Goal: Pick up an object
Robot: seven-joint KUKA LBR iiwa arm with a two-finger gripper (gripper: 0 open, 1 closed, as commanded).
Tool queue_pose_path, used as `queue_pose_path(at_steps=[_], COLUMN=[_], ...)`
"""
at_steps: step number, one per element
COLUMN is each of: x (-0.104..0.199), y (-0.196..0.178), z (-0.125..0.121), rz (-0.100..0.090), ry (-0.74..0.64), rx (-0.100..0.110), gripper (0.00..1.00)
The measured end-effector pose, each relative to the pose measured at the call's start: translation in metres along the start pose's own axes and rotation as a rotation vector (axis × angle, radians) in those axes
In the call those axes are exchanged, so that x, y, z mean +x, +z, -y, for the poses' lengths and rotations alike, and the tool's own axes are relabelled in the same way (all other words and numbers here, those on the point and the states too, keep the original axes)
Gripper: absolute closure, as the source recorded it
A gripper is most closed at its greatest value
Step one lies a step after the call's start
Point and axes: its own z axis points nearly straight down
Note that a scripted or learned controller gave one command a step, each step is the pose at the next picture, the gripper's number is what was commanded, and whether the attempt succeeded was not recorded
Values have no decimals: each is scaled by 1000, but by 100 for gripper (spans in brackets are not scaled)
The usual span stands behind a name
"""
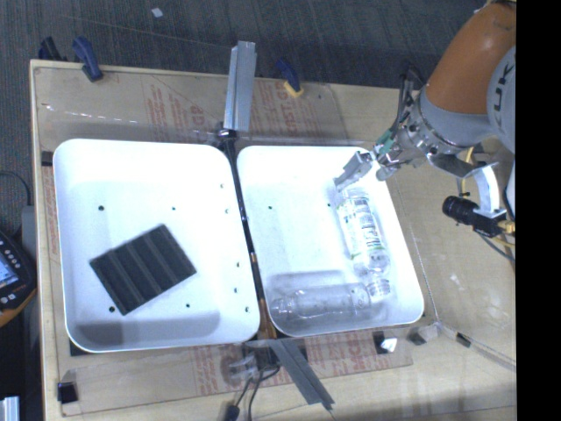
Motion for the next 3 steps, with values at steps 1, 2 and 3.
queue_pose_path(at_steps=[1, 2, 3], x=[-14, -15, -18], y=[97, 49, 118], z=[-10, -19, -38], rz=[-3, 0, -2], ry=[-86, -263, -275], rx=[5, 1, 4], gripper=[0, 0, 0])
